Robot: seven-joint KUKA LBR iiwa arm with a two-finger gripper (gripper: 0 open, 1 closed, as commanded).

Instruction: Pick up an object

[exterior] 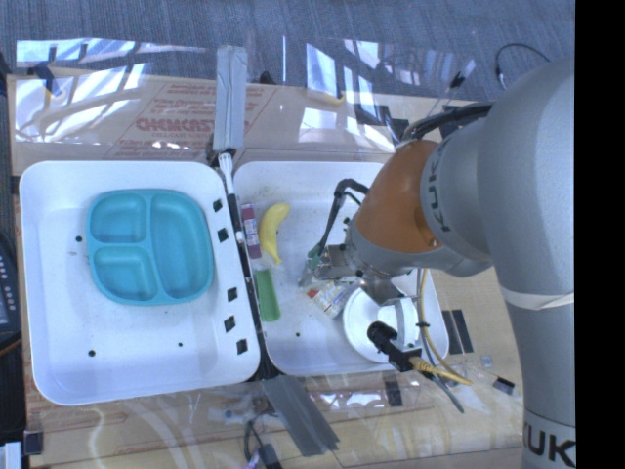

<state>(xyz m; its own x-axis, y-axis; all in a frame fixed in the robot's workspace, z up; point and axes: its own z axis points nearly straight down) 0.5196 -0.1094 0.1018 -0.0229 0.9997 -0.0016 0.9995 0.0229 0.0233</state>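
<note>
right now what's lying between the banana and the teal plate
Camera view: a slim dark red item by the banana, then the bins' adjoining walls.

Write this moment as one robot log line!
arm: over right bin | end effector: beside banana | blue tray: in left bin
</note>
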